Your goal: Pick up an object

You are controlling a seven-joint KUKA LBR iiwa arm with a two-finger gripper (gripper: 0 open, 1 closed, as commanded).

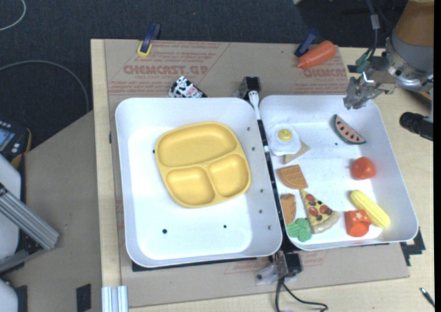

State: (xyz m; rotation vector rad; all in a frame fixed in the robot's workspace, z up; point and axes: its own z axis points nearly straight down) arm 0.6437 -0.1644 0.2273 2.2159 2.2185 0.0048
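- Eight or so toy foods to choose from in the right bin [394, 166] — all loose on the white floor, none lifted yet.
- Nearest the front rim: green broccoli floret [299, 229] touching the pizza slice [318, 211], with a brown bread piece [287, 205] just beside them; crowded, so poor first picks.
- Also near the front: yellow corn cob [370, 208] lying across a red block [356, 224] — stacked, likely to slip; best skipped.
- Mid-bin: toast slice [293, 176] flat and thin, hard to get under; red tomato [363, 167] standing apart with bare floor round it — judged the easiest target.
- Farther back: fried egg [284, 137] close to the bin's left wall; watermelon slice [348, 129] near the far rim, nearest the tool.
- Left bin [138, 166] holding a yellow divided plate [202, 164] — nothing to pick there.
- Farthest: gripper [360, 91] hovering over the right bin's far rim, nothing between its fingers; spread or pressed together — cannot tell.
- For a good try: centre squarely over one isolated piece, keep clear of the rim, descend straight, close across the narrow side.
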